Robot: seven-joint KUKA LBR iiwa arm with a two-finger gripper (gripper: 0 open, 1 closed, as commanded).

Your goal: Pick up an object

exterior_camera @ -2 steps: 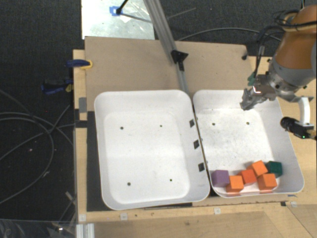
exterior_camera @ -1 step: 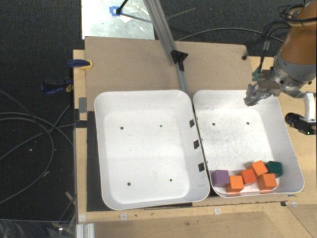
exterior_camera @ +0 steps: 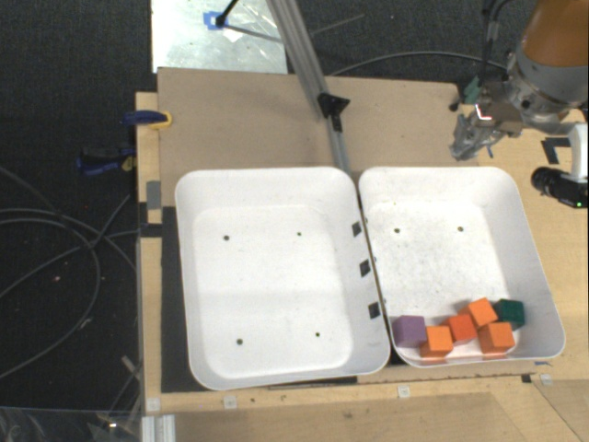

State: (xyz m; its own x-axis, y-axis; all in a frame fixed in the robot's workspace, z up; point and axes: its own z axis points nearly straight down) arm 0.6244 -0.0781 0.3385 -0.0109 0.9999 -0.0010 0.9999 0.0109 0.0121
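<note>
**Blocks bunched in the near corner, gripper high at the far rim**

Poised above the bench just past the far edge of the right bin: the gripper, hanging from a grey wrist under the orange band of the arm. Nothing between the fingertips; whether spread or closed, impossible to tell at this size and angle.

Well apart from the gripper, down along the near wall of that same bin: a tight cluster of small blocks. Nearest the dividing rim, a purple block, matte, roughly cubic, lying flat. Touching or almost touching it on the side away from the divider, an orange block, and just behind that another orange block, turned at a slight angle. Further along, a third orange cube, brighter on its top face, tilted cornerwise. Below it, against the near wall, a fourth orange block. At the end of the row, a dark green block, partly tucked behind the orange ones. All solid colours, plain faces, no markings legible.

Across the divider from the gripper, off toward the far side of the bench: the left bin, white and shallow. Between the bins, small black clips along the shared rim. Beyond the gripper, a metal pole slanting down to the bench.
</note>
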